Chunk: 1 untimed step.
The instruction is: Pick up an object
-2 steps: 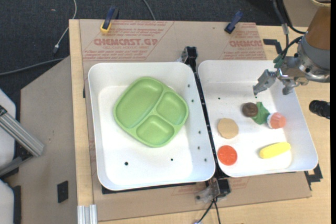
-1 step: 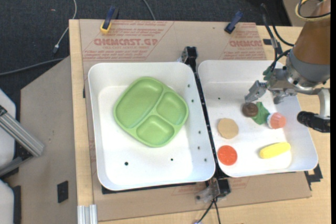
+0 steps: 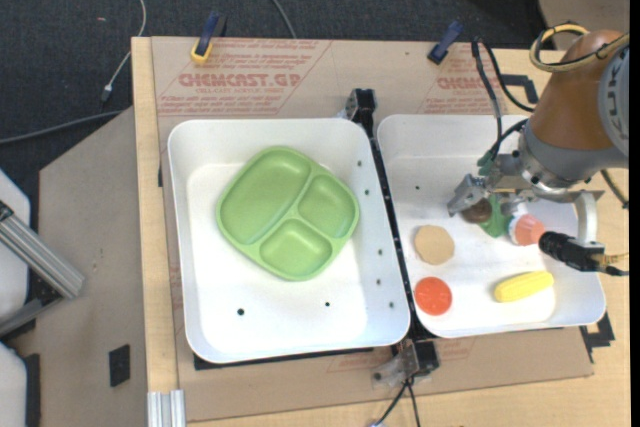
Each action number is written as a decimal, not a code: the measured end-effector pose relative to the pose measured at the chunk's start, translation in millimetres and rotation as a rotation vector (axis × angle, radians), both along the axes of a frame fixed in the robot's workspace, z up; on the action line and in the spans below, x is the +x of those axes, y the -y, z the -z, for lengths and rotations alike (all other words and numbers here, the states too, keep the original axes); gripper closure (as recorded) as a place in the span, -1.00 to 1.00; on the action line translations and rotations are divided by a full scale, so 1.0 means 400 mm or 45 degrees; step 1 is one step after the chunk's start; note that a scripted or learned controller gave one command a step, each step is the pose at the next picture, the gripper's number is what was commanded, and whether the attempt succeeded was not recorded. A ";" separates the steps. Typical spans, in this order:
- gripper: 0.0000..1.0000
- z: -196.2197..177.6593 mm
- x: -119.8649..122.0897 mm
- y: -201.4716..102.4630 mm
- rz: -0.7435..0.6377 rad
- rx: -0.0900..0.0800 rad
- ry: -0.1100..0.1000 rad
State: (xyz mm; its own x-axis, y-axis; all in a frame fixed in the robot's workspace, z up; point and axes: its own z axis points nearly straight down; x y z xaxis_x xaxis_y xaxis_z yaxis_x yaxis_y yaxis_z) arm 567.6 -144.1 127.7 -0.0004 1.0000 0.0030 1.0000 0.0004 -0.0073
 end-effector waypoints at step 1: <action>1.00 -0.037 0.004 0.001 0.000 -0.003 0.009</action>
